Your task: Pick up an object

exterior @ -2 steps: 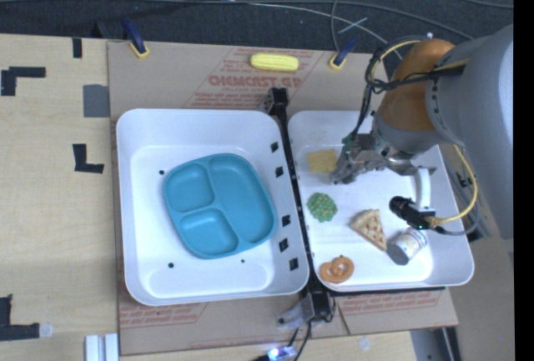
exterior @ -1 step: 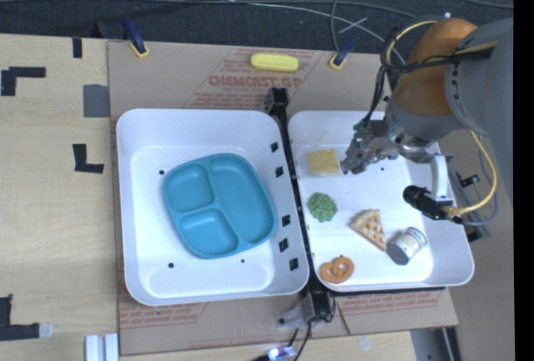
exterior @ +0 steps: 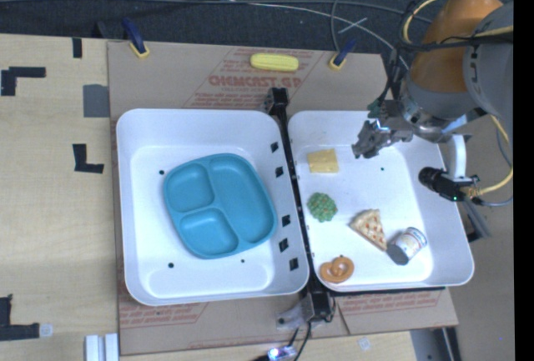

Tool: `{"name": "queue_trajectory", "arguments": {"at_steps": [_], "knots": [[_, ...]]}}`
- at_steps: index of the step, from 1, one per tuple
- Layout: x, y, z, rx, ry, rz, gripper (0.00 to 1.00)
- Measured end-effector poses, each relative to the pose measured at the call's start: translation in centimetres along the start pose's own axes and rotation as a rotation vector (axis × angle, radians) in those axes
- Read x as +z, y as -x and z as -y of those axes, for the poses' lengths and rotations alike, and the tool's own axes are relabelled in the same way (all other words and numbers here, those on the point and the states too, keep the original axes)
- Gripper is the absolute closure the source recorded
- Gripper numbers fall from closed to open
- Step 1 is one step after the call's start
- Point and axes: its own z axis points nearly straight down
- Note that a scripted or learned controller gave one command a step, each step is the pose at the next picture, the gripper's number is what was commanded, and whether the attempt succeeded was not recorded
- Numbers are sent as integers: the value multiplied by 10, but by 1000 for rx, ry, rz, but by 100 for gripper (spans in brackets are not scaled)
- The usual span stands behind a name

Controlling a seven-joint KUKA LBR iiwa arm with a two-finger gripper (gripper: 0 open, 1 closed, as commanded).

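Observation:
The right bin (exterior: 434,268) holds a yellow cheese square (exterior: 323,161), a green broccoli piece (exterior: 321,206), a pizza slice (exterior: 369,228), a small tin can (exterior: 405,245) lying on its side and a brown pretzel (exterior: 338,269). My gripper (exterior: 368,142) hangs over the upper part of this bin, to the right of the cheese square and apart from it. Nothing shows between its fingers.
The left bin (exterior: 133,184) holds a blue divided plate (exterior: 219,204). A yellow banana-like toy (exterior: 274,62) lies on the cardboard behind the bins. Blue-and-yellow clamps (exterior: 133,41) pin the cardboard at the back. Cables run across the dark floor behind.

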Motion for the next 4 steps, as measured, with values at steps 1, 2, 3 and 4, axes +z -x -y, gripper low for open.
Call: {"name": "queue_trajectory", "arguments": {"at_steps": [1, 2, 3, 4], "knots": [[-61, 3, 4, 0, 1, 0, 100], [-64, -52, 0, -5, -4, -2, 100], [-56, -106, -9, -5, -6, -2, 100], [-36, -163, -6, -5, -8, -1, 100]]}}
